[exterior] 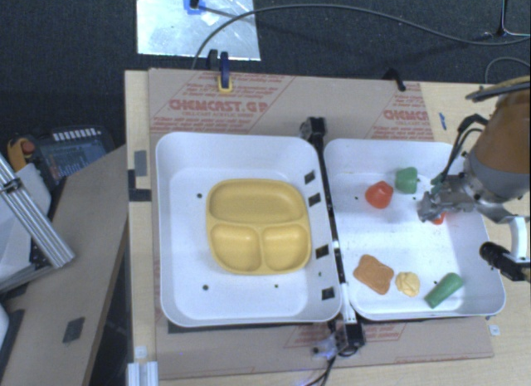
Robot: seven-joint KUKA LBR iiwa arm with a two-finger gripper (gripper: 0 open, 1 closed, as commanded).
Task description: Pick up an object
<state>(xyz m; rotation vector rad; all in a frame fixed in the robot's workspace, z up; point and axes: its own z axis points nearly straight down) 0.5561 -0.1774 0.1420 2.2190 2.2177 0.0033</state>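
Note:
The right bin (390, 247) holds several small toy foods. A red piece (379, 195) and a green piece (406, 179) lie toward the back. An orange-brown piece (373, 274), a small yellow piece (407, 283) and a green cylinder (444, 289) lie near the front. My gripper (433, 207) is low at the bin's right side, over a small red object (437, 219) that peeks out just beneath it. The arm hides whatever sits between the fingers.
A yellow divided plate (257, 225) lies in the left bin (178, 235). Black clips line the divider between the bins (325, 235). The arm's grey body with its orange band (506, 144) covers the right bin's right rim. Cardboard (274, 102) lies under both bins.

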